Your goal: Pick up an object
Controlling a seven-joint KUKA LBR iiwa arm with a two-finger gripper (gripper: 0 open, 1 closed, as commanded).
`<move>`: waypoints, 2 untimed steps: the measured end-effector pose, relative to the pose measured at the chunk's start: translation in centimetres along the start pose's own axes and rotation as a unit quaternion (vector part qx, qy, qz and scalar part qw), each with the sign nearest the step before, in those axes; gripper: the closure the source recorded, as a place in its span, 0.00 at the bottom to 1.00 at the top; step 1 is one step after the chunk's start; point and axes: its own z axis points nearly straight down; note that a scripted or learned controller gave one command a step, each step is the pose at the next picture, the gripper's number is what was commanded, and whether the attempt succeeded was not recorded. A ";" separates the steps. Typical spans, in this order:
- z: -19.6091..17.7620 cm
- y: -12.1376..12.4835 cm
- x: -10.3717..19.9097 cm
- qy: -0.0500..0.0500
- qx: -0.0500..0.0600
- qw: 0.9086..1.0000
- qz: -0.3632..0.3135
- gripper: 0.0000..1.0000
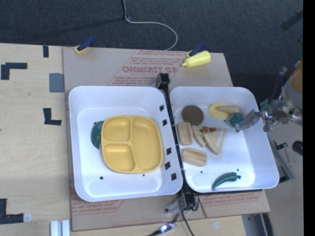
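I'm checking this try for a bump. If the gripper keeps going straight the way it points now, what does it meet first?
Probably the yellow banana-shaped piece: the gripper points left, its tip just beside it in the right bin. Height is unclear, so it may pass above.

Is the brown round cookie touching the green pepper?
Apart. The camera view shows the brown cookie near the right bin's top and the green pepper near its bottom edge, white floor between.
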 end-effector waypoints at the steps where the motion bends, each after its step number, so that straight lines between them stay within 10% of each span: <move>1: 5.2 -0.4 1.1 0.001 0.002 1.000 0.000 0.00; 2: 9.7 -0.7 1.7 0.001 0.002 1.000 0.000 0.00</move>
